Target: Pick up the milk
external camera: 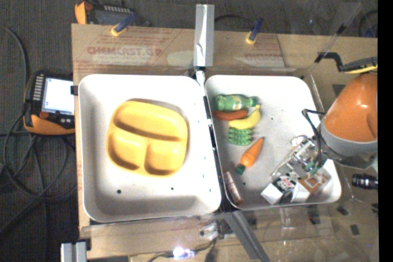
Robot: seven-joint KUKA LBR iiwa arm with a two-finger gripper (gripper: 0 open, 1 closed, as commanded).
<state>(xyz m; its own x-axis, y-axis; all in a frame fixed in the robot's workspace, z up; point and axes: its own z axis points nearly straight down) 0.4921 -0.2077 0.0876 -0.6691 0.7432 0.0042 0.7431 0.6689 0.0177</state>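
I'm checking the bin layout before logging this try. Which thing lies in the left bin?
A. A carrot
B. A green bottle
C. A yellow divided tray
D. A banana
C: the yellow divided tray sits in the left bin, while the carrot, green bottle and banana all lie in the right bin.

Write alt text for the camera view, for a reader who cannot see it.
The grey arm's two-finger gripper hangs low over the right white bin's near right corner, just above a small white milk carton. That bin also holds a green bottle, banana and orange carrot; the left white bin holds a yellow divided tray.
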